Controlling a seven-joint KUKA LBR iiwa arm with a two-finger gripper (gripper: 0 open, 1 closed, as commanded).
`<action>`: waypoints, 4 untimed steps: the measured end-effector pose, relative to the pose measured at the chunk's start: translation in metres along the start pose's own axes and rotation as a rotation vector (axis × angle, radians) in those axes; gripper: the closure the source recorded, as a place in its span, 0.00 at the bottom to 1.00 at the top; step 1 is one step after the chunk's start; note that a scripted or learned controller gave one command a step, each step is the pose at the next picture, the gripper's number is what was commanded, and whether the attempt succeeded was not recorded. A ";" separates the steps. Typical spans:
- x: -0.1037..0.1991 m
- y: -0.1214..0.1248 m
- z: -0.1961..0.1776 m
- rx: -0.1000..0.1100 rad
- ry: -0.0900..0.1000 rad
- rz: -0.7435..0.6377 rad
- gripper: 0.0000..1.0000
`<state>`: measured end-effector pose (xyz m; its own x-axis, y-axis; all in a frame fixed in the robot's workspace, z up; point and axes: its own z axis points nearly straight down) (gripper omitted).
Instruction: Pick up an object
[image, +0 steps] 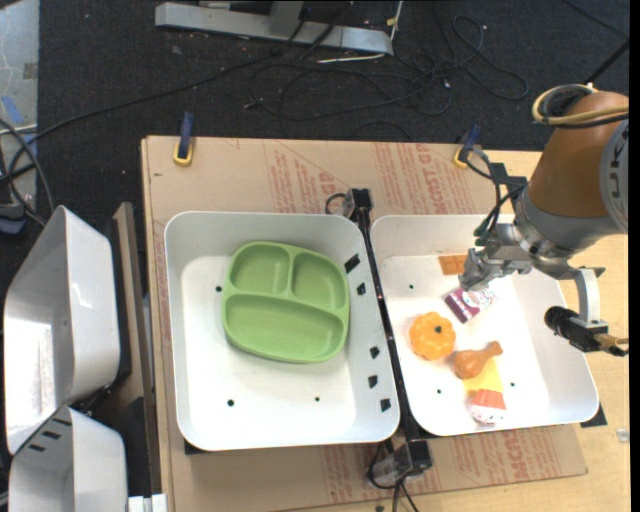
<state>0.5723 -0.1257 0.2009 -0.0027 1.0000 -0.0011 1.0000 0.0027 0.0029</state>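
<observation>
In the right bin (560, 400) lie an orange pumpkin-like toy (431, 336), a brown drumstick toy (476, 358), a yellow, white and pink toy (486, 393), a small orange piece (452, 264) and a purple and white packet (467, 302). My gripper (482, 276) hangs low over the upper end of the purple packet, reaching in from the right. The fingers are dark and blurred against the wrist, and nothing shows clearly between them.
The left bin (200, 400) holds a green divided plate (287, 301). A black divider strip (375, 310) runs between the bins. Blue and yellow clamps (183, 140) hold the board's far corners. White tubs (55, 310) stand off to the left.
</observation>
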 end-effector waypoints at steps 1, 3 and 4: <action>0.000 0.004 -0.041 0.002 0.000 -0.001 1.00; 0.052 0.026 -0.068 0.008 0.002 -0.006 1.00; 0.105 0.041 -0.066 0.005 0.001 -0.006 1.00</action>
<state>0.6130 -0.0200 0.2672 -0.0087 1.0000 0.0003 1.0000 0.0087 -0.0020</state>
